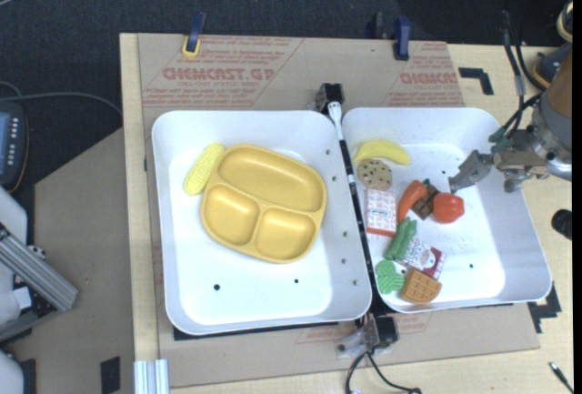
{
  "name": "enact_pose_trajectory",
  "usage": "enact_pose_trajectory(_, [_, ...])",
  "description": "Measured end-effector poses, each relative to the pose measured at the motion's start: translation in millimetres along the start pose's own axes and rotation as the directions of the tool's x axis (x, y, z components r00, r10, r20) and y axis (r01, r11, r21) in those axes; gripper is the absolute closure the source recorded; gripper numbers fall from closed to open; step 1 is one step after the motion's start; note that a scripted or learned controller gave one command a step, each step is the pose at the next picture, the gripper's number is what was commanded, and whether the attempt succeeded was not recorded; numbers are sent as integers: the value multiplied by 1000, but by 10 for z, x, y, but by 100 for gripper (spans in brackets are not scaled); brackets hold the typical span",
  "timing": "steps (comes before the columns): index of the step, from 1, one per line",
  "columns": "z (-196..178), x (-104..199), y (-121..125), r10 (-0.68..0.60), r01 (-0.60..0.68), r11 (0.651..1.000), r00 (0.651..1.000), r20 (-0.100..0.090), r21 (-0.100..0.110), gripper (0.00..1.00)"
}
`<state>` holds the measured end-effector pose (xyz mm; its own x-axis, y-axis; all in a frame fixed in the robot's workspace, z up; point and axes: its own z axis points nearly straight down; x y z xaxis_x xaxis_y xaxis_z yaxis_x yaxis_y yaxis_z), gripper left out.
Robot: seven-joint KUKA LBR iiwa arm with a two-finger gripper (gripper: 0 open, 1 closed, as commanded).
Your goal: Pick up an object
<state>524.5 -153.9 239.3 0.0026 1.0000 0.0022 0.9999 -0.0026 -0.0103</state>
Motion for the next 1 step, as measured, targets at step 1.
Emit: enact_pose_trajectory(1, [-52,1,22,-3,3,1000,1000,2,-11,0])
